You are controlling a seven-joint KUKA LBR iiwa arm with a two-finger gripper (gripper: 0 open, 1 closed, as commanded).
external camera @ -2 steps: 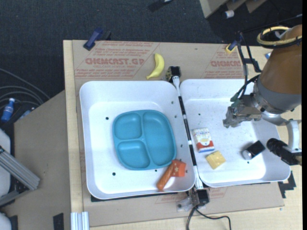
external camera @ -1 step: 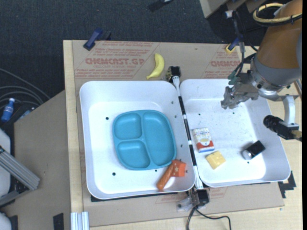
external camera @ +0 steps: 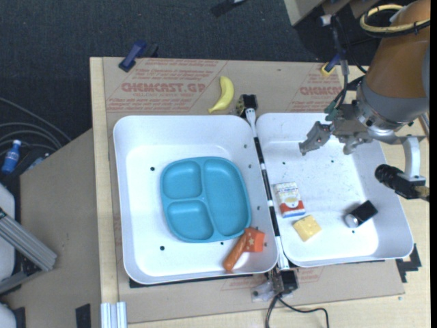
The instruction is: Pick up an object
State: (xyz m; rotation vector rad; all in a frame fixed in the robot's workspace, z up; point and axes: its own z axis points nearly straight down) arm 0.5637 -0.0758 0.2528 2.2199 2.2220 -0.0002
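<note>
While hovering over the right bin: the hand [external camera: 328, 139] is hanging with its fingers spread apart, gripping nothing.
Right bin [external camera: 389, 248]: it is holding a small carton [external camera: 289, 199], a yellow block [external camera: 306, 227] and a black object [external camera: 360, 214].
Carton: it is lying near the bin's left wall, long axis running near to far.
Yellow block: it is sitting just below the carton, turned diagonally.
Left bin [external camera: 133, 203]: it is carrying a blue divided plate [external camera: 204, 198] and an orange toy [external camera: 244, 249], angled toward the near corner.
Table [external camera: 171, 84]: a banana [external camera: 222, 94] is resting beyond the bins.
</note>
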